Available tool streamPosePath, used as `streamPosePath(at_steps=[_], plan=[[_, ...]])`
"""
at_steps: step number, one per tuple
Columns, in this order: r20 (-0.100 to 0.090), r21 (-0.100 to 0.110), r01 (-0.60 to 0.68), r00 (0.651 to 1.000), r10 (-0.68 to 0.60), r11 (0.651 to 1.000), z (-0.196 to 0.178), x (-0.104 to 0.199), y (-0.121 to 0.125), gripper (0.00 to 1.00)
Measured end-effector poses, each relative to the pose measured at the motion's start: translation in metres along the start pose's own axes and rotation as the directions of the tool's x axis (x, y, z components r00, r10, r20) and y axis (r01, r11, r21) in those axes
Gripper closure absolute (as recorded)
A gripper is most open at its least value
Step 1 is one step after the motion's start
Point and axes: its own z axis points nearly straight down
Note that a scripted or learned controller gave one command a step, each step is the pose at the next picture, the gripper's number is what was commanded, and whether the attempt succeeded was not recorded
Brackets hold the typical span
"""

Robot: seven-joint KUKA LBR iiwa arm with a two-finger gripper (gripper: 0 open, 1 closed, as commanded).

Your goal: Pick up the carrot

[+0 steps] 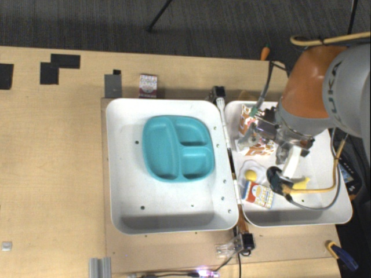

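Note:
An orange shape that may be the carrot [258, 150] lies in the right bin [324, 213], near its left wall, partly hidden by the gripper. My gripper [259, 133] hangs low over the upper left part of that bin, right above the orange shape. The bulky grey and orange wrist covers the bin's upper right. Whether anything is held is hidden from this view.
A yellow round thing [250, 174] and a colourful small box [259, 196] lie in the right bin's lower left. More orange and white bits [248, 119] sit near its top left corner. The left bin [119, 161] holds a teal divided plate [177, 148].

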Motion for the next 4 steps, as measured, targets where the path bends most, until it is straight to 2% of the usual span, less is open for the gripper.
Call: streamPosePath(at_steps=[1,2,3,4], plan=[[0.002,0.001,-0.004,1.000,0.004,1.000,0.001,-0.002,0.001,0.00],[0.001,-0.001,0.003,1.000,-0.003,1.000,-0.010,0.000,0.001,1.00],[0.004,-0.001,0.149,0.989,-0.149,0.989,0.034,0.040,0.041,1.00],[0.003,-0.001,0.147,0.989,-0.147,0.989,0.034,0.039,0.042,0.00]])
